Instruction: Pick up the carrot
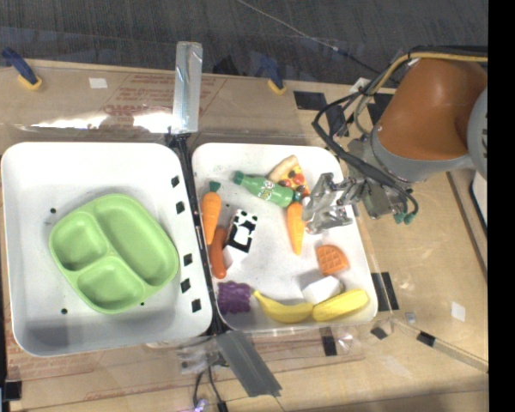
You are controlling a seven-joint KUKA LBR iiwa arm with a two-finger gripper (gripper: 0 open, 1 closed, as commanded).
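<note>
Two orange carrots lie in the right bin. One carrot lies near the bin's middle, thick end up and tip toward the front. The other carrot rests along the bin's left wall. My gripper hangs low over the bin, right beside the upper end of the middle carrot, touching or nearly touching it. Whether the carrot is between its jaws cannot be made out. The arm's orange band sits above the bin's right rim.
Around the carrots lie a green bottle, a pizza slice, a black-and-white block, a reddish sausage, a waffle, purple grapes and a banana. The left bin holds a green divided plate.
</note>
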